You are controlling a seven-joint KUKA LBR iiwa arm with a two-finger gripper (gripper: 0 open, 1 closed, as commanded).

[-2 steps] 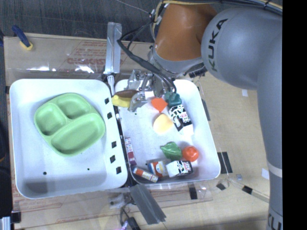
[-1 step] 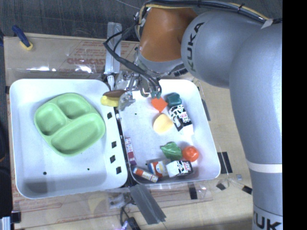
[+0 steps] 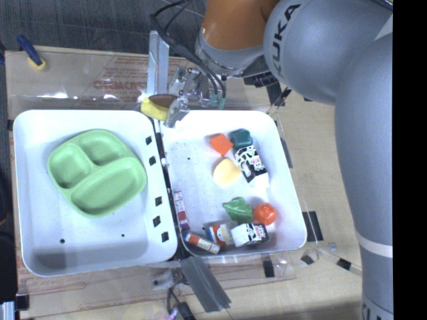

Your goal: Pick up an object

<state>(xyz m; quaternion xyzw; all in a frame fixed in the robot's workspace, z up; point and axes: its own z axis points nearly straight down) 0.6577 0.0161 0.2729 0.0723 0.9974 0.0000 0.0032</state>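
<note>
My gripper (image 3: pixel 165 107) hangs over the back edge where the two bins meet, below the arm's orange band. A small yellow object with a brown top (image 3: pixel 157 105) sits between its fingers, and they are shut on it. The right bin (image 3: pixel 193 172) holds several toys: an orange piece (image 3: pixel 219 144), a teal item (image 3: pixel 241 138), a cow-patterned carton (image 3: pixel 251 163), a yellow lemon (image 3: pixel 226 173), a green pepper (image 3: pixel 237 210), a red tomato (image 3: pixel 265 213), a second carton (image 3: pixel 251 234) and a small bottle (image 3: pixel 202 243).
A green divided plate (image 3: pixel 97 171) lies in the left bin (image 3: pixel 40 245). A blue and yellow tool (image 3: pixel 31 52) rests on the bench at the far left. The arm's large grey body covers the right side of the bench.
</note>
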